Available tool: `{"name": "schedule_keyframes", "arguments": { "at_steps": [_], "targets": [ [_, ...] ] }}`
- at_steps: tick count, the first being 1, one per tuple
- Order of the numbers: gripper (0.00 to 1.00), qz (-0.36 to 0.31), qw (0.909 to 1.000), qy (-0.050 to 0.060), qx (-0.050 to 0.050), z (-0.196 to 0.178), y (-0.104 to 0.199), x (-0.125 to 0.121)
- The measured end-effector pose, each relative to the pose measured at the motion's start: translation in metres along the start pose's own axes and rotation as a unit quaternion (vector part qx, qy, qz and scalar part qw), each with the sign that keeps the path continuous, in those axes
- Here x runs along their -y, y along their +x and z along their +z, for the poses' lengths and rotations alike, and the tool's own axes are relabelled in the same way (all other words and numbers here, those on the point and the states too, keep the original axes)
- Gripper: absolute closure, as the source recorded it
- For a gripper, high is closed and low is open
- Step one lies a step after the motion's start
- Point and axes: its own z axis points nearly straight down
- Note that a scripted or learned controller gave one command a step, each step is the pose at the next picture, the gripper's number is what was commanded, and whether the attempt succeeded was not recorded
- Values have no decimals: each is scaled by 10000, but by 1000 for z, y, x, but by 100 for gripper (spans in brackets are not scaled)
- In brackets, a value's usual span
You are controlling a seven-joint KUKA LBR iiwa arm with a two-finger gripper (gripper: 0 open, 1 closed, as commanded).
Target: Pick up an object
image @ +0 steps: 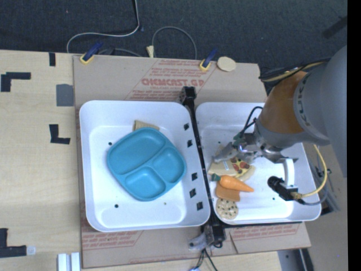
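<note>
In the right bin [282, 123] lies a small heap of toy food. It includes an orange carrot [234, 183], a round speckled cookie [227, 209], a pizza slice [241, 166] and a pale yellow piece [218, 167]. My gripper [239, 149] is low over the top of this heap, right at the pizza slice. The wrist hides how the gripper meets the food. The grey arm with its orange band [285, 109] comes in from the right.
A blue divided plate [146, 162] lies in the left bin [93, 151], and a tan piece [144, 125] pokes out from behind its far edge. A black divider [194, 151] runs between the bins. The right bin's far half is bare.
</note>
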Motion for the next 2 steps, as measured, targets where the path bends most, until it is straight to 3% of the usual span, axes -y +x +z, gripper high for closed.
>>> {"name": "schedule_keyframes", "arguments": {
  "at_steps": [1, 2],
  "targets": [
    [0, -18, 10000, 31, -22, 3, 17, -48],
    [100, -8, 10000, 18, -12, -8, 16, -47]
  ]
}}
